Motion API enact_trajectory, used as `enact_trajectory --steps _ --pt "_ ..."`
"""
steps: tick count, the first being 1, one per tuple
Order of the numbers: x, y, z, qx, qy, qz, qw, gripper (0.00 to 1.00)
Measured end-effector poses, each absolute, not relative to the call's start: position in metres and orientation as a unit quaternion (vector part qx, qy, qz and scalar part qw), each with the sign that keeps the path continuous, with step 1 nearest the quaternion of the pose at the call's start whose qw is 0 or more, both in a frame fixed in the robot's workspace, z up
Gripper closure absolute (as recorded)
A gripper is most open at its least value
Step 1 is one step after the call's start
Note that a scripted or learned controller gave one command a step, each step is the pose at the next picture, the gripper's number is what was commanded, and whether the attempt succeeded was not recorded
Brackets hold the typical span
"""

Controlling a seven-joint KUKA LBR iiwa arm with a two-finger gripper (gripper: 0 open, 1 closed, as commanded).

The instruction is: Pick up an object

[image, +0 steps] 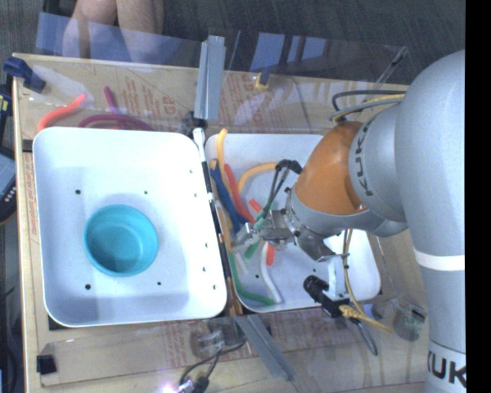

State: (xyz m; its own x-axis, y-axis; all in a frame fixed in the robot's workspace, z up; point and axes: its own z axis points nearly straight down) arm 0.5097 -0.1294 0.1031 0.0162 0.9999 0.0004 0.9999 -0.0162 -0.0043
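Wooden bench (147,84); blue bowl (121,239) in left bin (57,162); pincer (258,234) over right bin (368,281), grip state unclear.

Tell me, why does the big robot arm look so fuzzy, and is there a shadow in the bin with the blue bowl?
In the camera view, the arm sits close to the lens, so it looks soft and huge; the blue bowl is sharper. A grey shadow darkens the lower part of the left bin, and a bright glare spot shines at the bottom edge of the bench.
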Motion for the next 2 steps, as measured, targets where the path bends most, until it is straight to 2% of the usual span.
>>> enact_trajectory --steps 1,2 --pt "0.510 -0.131 0.113 -0.712 -0.703 0.0024 0.001 1.00" --pt "0.585 -0.076 0.192 -0.627 -0.779 0.0001 0.001 1.00"
